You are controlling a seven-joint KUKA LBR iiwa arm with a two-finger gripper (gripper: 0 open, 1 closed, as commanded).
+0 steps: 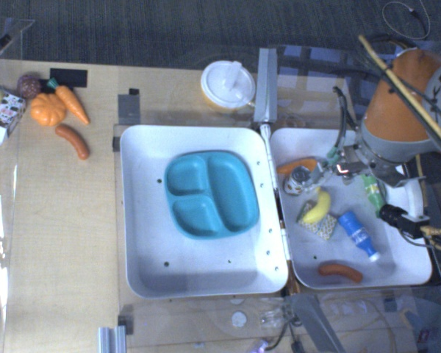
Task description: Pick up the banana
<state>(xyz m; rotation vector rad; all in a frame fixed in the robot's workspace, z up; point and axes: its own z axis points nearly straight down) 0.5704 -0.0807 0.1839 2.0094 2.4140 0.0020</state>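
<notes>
My left white bin (140, 219) holds a blue three-compartment plastic tray (209, 193). My right white bin (419, 267) holds a blue bottle with a white cap (359, 235), a green bottle (373, 191) and a brown sausage (341, 272) near its front wall. Behind the bins, on the wooden bench (51, 234), stands a round white lidded container (228, 84). At far left lie an orange toy carrot (73, 103), a small orange pumpkin (47, 109) and a second sausage (73, 141).

A robotics lab: a pale wooden bench (51, 219) carries two white bins (143, 197) clamped by metal brackets (266, 87), loose cables (408, 13) trail over dark carpet (169, 13), and toy food (59, 112) lies set aside.
</notes>
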